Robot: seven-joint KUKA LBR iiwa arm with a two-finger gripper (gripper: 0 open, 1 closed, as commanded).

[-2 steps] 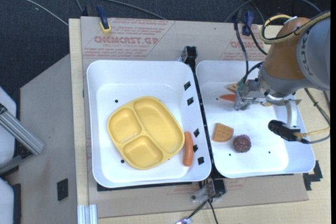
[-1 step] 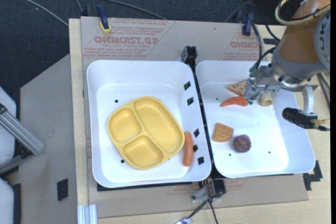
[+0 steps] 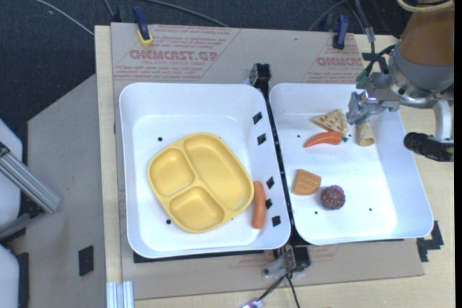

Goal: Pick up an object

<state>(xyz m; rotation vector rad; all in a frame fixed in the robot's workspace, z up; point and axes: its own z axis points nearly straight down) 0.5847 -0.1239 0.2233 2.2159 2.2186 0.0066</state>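
White right bin (image 3: 404,223): claw (image 3: 359,112) near far edge, crowded by wedge (image 3: 330,120), pepper (image 3: 324,140), cone (image 3: 364,133). Front half roomier. Claw opening unreadable, can't tell.

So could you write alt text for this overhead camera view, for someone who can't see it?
A grey robot arm's gripper hangs over the right white bin, near a tan wedge, red pepper, orange biscuit and dark purple ball. The left white bin holds a yellow divided plate and an orange sausage.
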